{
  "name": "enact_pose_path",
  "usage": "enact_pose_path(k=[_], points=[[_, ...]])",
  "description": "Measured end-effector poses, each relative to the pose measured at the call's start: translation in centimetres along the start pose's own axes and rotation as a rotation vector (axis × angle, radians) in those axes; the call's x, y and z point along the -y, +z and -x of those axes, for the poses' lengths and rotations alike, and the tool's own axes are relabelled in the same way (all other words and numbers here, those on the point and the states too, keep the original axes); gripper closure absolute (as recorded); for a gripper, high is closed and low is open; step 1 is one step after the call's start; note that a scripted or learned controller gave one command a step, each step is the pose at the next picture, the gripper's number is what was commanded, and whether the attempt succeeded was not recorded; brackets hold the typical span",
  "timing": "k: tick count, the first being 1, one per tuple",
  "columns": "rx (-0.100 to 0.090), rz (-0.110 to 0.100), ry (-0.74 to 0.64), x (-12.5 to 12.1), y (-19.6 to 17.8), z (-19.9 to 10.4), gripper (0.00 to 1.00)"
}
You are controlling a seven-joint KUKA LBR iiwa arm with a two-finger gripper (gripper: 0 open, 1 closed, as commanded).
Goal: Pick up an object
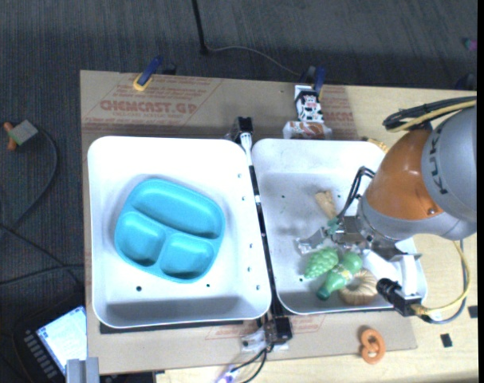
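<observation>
Objects: a green bumpy toy (322,262), a green bottle-shaped toy (340,274) and a tan piece (327,203) lie in the right bin (289,166).
Gripper: the gripper (331,234) is low in the right bin, just above the green bumpy toy.
Fingers: too small and cluttered to read; I cannot tell how far apart they are, or whether they touch anything.
Arm: the grey arm with its orange band (405,183) overhangs the bin's right side.
Left bin (106,294): holds a blue divided tray (170,228).

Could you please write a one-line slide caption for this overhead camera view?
KUKA arm's pincer low over green toys in right bin; blue divided tray in left bin.
</observation>
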State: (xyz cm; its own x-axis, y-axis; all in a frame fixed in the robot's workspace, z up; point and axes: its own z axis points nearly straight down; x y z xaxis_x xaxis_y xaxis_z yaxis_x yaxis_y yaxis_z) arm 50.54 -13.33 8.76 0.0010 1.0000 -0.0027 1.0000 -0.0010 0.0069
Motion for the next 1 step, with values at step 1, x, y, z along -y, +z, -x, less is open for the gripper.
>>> enact_pose_path(k=[1], points=[[0.003,0.002,0.002,-0.06,-0.97,0.11,1.0]])
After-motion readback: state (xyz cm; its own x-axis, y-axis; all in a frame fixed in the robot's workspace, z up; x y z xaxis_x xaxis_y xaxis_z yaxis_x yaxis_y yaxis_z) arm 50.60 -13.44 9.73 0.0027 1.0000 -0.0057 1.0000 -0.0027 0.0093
